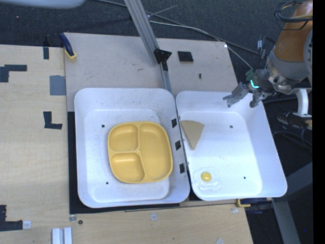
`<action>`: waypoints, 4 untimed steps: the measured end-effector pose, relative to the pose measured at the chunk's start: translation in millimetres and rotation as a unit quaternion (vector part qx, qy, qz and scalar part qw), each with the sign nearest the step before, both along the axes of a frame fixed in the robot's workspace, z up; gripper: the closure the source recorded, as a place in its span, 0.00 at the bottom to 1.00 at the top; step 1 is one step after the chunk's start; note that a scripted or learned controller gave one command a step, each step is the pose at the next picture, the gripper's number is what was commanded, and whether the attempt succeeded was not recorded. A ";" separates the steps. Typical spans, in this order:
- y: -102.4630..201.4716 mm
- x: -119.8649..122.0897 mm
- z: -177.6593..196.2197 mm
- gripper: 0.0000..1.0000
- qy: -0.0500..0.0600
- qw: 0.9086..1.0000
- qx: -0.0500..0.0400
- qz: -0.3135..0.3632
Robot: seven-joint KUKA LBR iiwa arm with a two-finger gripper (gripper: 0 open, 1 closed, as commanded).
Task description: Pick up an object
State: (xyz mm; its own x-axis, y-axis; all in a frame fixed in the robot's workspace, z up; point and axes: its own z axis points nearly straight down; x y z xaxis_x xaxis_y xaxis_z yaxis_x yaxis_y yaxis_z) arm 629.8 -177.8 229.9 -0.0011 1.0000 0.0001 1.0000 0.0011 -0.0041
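A grey robot arm's two-finger claw hangs with its fingers spread and nothing between them above the far right rim of the right-hand shallow white bin on the counter, leaving the pickup not yet begun. Candidates lie well apart from it: a tan triangular wedge-shaped piece near that bin's left wall and a toy fried egg with a yellow yolk near its front edge, while a yellow three-compartment plastic plate sits in the left-hand white bin. Choosing, descending, gripping and lifting all appear to remain.
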 end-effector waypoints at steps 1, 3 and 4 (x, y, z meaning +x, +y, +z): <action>0.0 0.7 1.4 0.00 -0.001 1.000 0.000 0.000; -7.5 -8.9 -90.0 0.00 0.001 1.000 0.000 0.000; -6.7 -9.7 -143.7 0.00 0.000 1.000 -0.001 0.000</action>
State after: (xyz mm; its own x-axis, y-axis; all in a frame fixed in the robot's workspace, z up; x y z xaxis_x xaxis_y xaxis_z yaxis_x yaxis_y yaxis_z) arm 620.1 -184.5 86.2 -0.0017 1.0000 -0.0012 1.0000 0.0017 -0.0037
